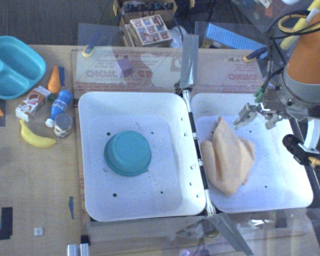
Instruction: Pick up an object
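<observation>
Soft matt beige cloth (227, 157), smooth teal plastic bowl (128, 152), white plastic bins (90, 143)

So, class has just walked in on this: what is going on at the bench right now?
A grey arm with an orange band reaches in from the right, its open gripper hovering over the right bin, just above a crumpled beige cloth. Nothing is between its fingers. A teal bowl sits upside down in the left bin, untouched.

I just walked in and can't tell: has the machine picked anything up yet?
Not yet. The gripper hangs open above the right bin with nothing between its fingers. The beige cloth lies in that bin, and the teal bowl sits upside down in the left bin. Grasping and lifting are left.
</observation>
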